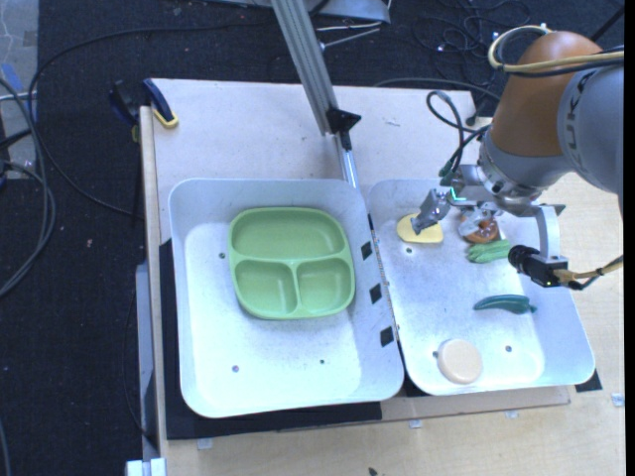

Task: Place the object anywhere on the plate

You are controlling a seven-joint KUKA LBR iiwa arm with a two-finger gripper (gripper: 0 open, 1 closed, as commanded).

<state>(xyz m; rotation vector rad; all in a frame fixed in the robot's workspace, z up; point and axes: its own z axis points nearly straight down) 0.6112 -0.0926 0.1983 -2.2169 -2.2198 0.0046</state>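
- Your tool (433, 216) sits low over the far left part of the right bin (556, 360), its tip at the edge of the yellow piece (411, 230). Whether it is spread or pressed together cannot be told at this angle, and nothing shows clearly pinched in it.
- The yellow piece lies flat on the bin floor, near the wall shared with the left bin (198, 365). It looks thin, so you would do well to come straight down and close across its narrow width; a slanted approach is likely to push it away.
- Just to the right lie an orange-brown item (483, 230) and a light green one (488, 252), close together. Keep clear of them.
- Nearer the camera are a dark green piece (506, 304) and a beige disc (460, 361), well apart from the tool.
- The plate (292, 263) rests in the left bin, three compartments, nothing on it yet. Lift well above the shared wall before you cross, and release low over any compartment.
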